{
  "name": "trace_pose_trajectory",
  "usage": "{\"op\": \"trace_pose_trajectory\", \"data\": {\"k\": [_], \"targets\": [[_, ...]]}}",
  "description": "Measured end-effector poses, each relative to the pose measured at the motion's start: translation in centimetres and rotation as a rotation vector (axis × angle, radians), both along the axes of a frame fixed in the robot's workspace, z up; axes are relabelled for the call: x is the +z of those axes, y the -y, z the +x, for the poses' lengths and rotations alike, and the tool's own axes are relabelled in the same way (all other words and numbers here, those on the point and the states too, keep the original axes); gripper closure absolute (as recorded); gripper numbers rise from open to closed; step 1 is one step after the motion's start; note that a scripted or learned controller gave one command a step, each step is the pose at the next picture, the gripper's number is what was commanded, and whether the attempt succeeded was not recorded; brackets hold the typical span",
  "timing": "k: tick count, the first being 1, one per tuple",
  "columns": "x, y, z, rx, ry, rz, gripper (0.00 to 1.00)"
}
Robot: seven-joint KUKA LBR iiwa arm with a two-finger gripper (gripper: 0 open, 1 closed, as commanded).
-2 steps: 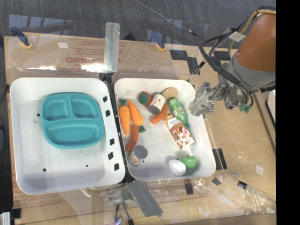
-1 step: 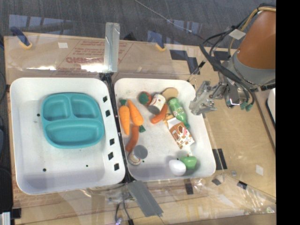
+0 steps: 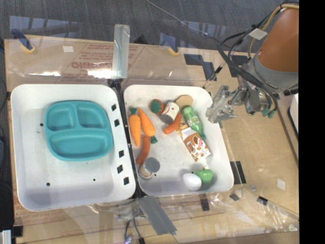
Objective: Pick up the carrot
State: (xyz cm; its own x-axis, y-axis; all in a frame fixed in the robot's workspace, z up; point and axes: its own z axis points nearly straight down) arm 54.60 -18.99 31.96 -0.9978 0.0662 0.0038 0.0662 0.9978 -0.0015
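Observation:
Two orange carrots lie side by side at the left of the right bin (image 3: 218, 151): one carrot (image 3: 134, 129) next to the bin's left wall, another carrot (image 3: 147, 123) slanting just right of it. A longer reddish-orange piece (image 3: 143, 150) lies below them. My gripper (image 3: 219, 109) hangs over the bin's right rim, well to the right of the carrots, with nothing between its fingers. Its fingers look spread.
The right bin also holds a strawberry (image 3: 155, 105), a green bottle (image 3: 192, 119), a small carton (image 3: 195, 145), a can (image 3: 149, 167), a white egg (image 3: 192, 181) and a green piece (image 3: 205, 175). The left bin (image 3: 25, 151) bears a teal divided plate (image 3: 78, 129).

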Motion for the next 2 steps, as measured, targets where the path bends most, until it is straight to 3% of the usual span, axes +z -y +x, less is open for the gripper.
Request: {"op": "trace_pose_trajectory", "data": {"k": [2], "targets": [[1.61, -0.16, 0.36, 0.012, -0.004, 0.0, 1.0]]}}
